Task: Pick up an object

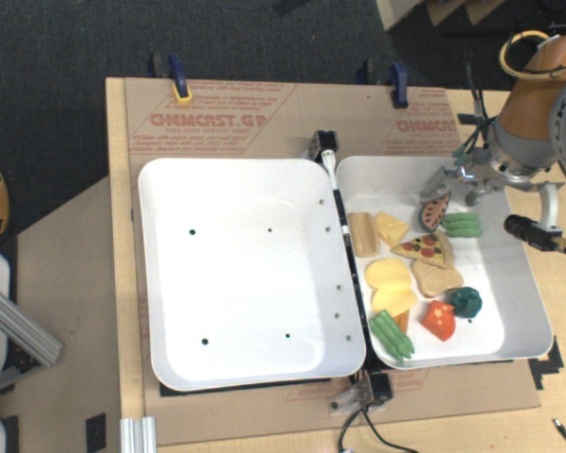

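Hovering just above the watermelon slice (435, 211) in the right bin (524, 295), the hand (453, 183), whose grip I cannot tell, should descend squarely over it.

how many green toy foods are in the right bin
3: a green plastic pea pod at the far side beside the watermelon slice, a dark green round vegetable near the red one, green beans at the near edge. None looks hidden.

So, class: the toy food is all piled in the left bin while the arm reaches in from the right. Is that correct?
Not quite. The toy food lies in the right bin, not the left bin, as the camera view shows. The arm does reach in from the right.
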